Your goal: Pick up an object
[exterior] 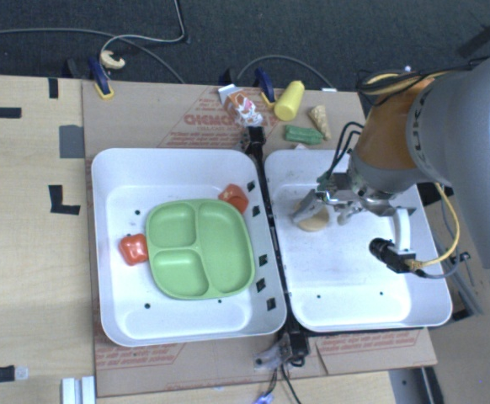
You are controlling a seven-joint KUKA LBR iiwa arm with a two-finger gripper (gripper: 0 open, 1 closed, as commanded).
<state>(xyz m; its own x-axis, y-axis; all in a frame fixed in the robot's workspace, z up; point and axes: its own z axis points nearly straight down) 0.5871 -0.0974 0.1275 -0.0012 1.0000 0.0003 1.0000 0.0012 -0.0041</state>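
A small tan object [314,221] lies in the right white bin [354,305], near its back left part. My gripper [324,210] hangs low right over it, open, with one finger at the object's left end and the other to its right. Nothing is lifted; the tan object rests on the bin floor. In the left white bin [114,310] a green divided plate [201,248] lies flat, with a red piece [133,248] by its left edge and another red piece [235,197] at its back right corner.
Behind the bins, on the cardboard, lie a yellow object [290,99], a green piece [302,135], a tan cone [319,120] and a small printed pack [241,106]. The grey arm with its orange band [392,137] covers the right bin's back right. A cable [434,259] loops beside it.
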